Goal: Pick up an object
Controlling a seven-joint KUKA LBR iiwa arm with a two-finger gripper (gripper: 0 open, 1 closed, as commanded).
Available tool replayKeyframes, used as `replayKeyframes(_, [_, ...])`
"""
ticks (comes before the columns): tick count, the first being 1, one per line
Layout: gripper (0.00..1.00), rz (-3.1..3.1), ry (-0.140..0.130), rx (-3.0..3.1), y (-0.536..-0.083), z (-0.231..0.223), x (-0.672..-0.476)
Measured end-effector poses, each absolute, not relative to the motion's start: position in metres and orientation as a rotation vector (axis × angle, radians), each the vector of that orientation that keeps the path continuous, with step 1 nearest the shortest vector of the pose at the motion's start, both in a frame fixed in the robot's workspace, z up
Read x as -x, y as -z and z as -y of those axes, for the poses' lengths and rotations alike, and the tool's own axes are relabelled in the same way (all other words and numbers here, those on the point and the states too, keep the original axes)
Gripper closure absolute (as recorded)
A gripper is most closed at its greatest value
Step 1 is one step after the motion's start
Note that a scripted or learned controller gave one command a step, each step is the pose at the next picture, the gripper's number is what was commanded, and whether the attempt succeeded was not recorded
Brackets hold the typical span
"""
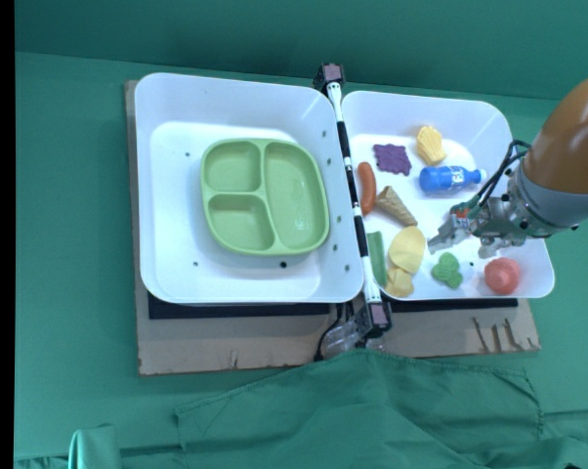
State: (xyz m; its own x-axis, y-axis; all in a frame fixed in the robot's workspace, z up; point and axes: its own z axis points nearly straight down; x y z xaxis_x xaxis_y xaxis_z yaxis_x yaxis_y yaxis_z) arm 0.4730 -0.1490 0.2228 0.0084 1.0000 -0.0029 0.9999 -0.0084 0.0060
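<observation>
Camera view: jaws [448, 234] open, empty, above broccoli [447, 270].

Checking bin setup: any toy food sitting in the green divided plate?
No. The green divided plate in the left bin shows bare compartments; the toy food, like the blue bottle, lies in the right bin.

Clearly a robotics lab test bench, not a home or kitchen. Green cloth [99, 213] draped over everything, two white bins [167, 115] clamped side by side on a cardboard sheet [226, 345]. Plastic toy food [407, 252] and a green divided plate [265, 196] laid out beneath an industrial arm [567, 154].
</observation>
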Motion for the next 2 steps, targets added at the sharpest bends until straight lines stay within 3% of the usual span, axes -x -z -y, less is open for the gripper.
replayKeyframes(1, [0.00, -2.212, -0.008, -2.214, -0.183, 0.102, -0.515])
replayKeyframes(2, [0.00, -2.214, -0.015, -2.212, -0.286, 0.080, -0.520])
